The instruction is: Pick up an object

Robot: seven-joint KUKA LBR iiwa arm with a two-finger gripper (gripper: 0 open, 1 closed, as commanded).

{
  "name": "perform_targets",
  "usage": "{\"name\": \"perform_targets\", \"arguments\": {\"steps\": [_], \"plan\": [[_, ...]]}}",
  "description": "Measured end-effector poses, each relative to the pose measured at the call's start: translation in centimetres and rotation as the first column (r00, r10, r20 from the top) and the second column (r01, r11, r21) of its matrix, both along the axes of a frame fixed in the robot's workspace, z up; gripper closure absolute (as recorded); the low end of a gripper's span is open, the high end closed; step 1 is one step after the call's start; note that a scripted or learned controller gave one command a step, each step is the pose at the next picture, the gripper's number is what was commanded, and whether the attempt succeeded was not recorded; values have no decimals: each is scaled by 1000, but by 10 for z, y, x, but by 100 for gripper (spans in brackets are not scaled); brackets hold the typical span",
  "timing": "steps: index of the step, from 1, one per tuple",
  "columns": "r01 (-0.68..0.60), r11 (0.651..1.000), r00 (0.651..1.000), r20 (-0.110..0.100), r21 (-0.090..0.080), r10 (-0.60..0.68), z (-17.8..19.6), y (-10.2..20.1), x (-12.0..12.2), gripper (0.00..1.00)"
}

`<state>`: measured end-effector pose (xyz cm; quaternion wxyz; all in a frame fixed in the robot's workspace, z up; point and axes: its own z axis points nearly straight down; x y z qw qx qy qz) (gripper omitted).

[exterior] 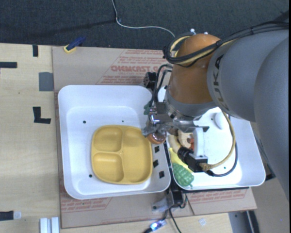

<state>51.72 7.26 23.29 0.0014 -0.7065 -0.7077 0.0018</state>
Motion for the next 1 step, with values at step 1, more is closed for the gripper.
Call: {"name": "perform_targets", "arguments": {"steps": [1], "plan": [[0, 1000, 1000, -3, -1, 0, -5, -9, 2, 100]]}}
